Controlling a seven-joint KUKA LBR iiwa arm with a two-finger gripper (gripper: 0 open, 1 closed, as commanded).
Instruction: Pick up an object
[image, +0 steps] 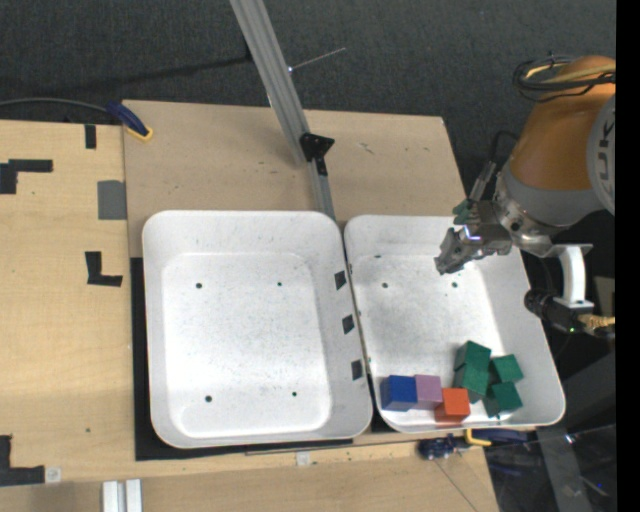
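Several small blocks lie in the near right corner of the right bin (400, 300): a blue block (400, 391), a lilac block (428, 388), an orange block (455, 403) and a cluster of green blocks (489, 376). My gripper (449, 260) hangs over the far part of the right bin, well away from the blocks, on the grey arm with its orange band (560, 140). Nothing shows between its fingers.
The left bin (245, 320) sits beside the right one on the wooden bench. A slanted metal pole (285, 90) with a black clamp stands behind the bins. Black tape marks lie on the bench at the left.
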